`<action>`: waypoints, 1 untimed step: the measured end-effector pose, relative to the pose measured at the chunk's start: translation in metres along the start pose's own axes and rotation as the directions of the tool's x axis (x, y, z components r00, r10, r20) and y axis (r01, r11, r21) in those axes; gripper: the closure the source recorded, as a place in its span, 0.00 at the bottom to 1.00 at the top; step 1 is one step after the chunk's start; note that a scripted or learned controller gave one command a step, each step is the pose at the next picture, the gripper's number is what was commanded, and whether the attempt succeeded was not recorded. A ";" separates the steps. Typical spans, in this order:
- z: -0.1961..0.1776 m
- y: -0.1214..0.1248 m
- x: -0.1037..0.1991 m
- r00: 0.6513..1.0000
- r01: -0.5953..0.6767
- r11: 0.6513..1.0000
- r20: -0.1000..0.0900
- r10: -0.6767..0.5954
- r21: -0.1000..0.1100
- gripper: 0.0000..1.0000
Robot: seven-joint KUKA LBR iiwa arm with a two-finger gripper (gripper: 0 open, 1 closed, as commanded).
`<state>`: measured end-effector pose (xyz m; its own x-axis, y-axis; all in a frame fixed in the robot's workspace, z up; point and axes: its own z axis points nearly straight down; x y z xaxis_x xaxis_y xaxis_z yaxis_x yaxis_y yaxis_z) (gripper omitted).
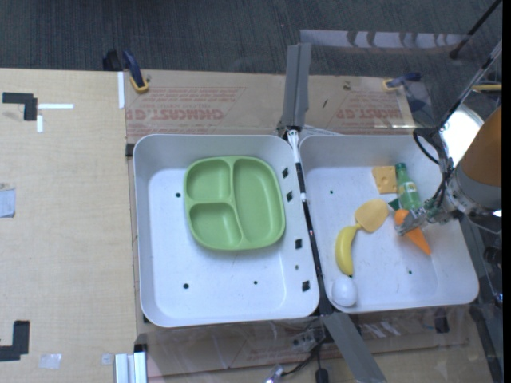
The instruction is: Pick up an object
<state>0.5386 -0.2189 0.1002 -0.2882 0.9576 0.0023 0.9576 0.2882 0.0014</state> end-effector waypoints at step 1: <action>-0.128 0.026 0.058 0.993 -0.120 0.993 0.003 0.120 0.002 1.00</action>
